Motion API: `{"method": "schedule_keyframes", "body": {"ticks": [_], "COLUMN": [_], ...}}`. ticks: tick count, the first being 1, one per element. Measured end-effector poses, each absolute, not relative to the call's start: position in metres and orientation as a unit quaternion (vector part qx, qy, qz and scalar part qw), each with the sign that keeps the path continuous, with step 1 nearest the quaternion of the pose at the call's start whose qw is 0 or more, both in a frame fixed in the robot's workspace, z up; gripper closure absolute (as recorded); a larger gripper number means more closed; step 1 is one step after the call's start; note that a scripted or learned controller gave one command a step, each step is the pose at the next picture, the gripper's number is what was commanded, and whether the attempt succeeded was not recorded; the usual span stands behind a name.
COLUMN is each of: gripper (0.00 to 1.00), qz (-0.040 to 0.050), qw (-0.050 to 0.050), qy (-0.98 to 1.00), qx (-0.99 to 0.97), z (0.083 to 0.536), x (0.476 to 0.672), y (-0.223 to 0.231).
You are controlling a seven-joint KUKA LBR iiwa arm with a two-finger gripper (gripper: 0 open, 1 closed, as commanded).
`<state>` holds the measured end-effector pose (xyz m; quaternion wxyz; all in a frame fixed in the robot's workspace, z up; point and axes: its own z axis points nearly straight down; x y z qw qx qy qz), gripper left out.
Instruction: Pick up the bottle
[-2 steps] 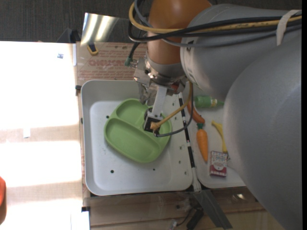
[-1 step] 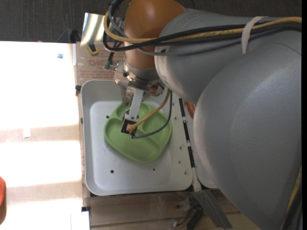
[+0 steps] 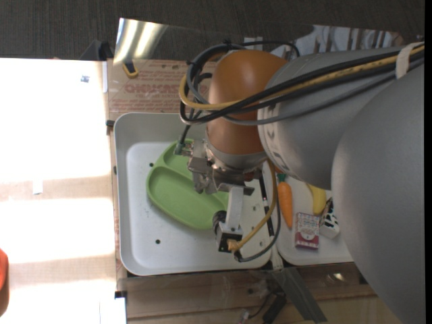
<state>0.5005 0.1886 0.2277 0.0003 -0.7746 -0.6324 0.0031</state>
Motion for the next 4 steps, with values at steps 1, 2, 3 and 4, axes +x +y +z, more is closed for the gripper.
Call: {"method": "schedule_keyframes", "body": {"ticks": [1,2,3,4], "gripper": [1.0,1.0,1.0,1.0], "qz": [0.0025,0.0028,0.0016,0.0034], "qw": [-0.001,-0.001,-0.002,-0.002], "qy": [-0.513,-0.34,-0.098,-0.117], "qx": [-0.858,-0.94,-0.995,-0.993], "z": [0.31,0.272,0.225,0.26], "x": [0.478,0.478,0.477,0.496], "y": [0.228,0.227,0.15,0.046]}}
